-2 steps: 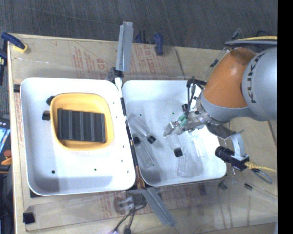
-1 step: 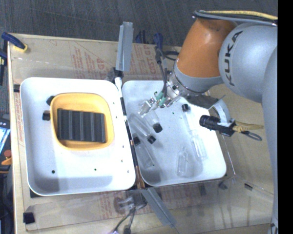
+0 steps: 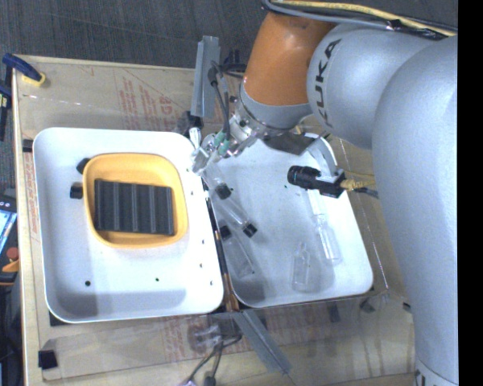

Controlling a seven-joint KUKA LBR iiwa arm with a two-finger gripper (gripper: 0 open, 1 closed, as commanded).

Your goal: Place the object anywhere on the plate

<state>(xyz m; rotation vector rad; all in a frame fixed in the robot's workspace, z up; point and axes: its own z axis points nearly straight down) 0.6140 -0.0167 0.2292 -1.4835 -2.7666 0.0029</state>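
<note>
A yellow plate (image 3: 133,164) lies in the left white bin (image 3: 64,280). A dark grey ridged slab (image 3: 135,207) rests in its middle. In the right white bin (image 3: 350,276) lie two clear plastic pieces, one long (image 3: 325,236) and one squat (image 3: 302,270), both near the front right. My gripper (image 3: 234,225) hangs low over the left side of the right bin, close to the wall between the bins. It stands well left of the clear pieces and right of the plate. Nothing shows clearly in its grasp.
The grey arm and its orange band (image 3: 286,51) cover the back and right of the right bin. A black cylinder with a cable (image 3: 312,177) juts out over that bin. Small dark bits (image 3: 76,190) sit by the plate's left rim. Clamps and a screen line the bench's left edge.
</note>
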